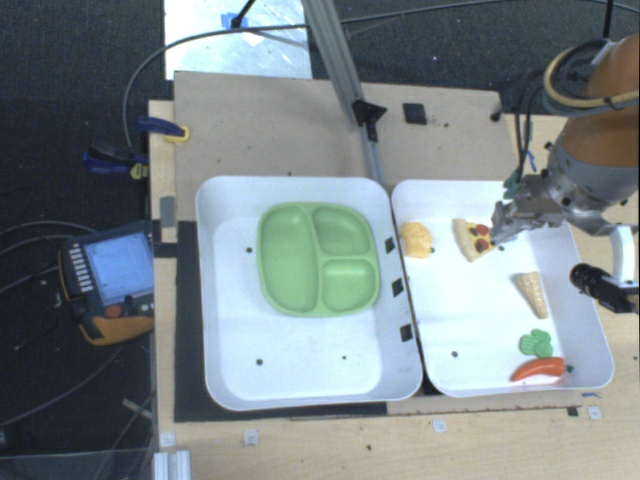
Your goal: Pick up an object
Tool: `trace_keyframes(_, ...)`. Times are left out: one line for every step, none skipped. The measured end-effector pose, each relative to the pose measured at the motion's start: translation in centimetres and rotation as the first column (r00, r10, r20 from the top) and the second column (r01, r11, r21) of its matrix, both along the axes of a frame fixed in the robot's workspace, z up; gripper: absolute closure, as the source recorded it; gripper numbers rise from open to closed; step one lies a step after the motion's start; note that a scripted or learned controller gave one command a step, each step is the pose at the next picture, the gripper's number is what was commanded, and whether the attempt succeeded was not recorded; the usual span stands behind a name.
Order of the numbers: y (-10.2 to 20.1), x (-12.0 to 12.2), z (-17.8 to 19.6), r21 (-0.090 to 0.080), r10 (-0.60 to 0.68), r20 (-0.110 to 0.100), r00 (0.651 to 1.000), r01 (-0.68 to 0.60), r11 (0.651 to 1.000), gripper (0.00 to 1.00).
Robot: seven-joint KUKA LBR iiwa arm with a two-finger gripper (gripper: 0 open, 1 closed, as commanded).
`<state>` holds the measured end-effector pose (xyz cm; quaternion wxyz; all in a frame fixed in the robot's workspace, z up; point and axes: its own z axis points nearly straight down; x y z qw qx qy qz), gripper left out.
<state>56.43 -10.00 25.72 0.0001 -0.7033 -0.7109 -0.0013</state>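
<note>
In the right bin [460, 368] lie several toy foods: a pizza slice [469, 238], a yellow bun-like piece [416, 238], a cream cone [533, 293], a green broccoli piece [536, 344] and a red sausage [538, 370]. My gripper [497, 230] hangs low over the right end of the pizza slice, its dark fingers pointing down and left at it. Whether they touch the slice is hidden by the wrist.
The left bin [230, 358] holds a green divided plate [318, 259]. A metal pole [340, 58] slants across the back of the bench. A teach pendant [110, 278] and cables lie on the floor at the left.
</note>
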Motion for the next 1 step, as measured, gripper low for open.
trace_keyframes(4.62, 0.71, 0.02, 0.0, -0.001, 0.001, 1.0, 0.001, 1.0, 1.0)
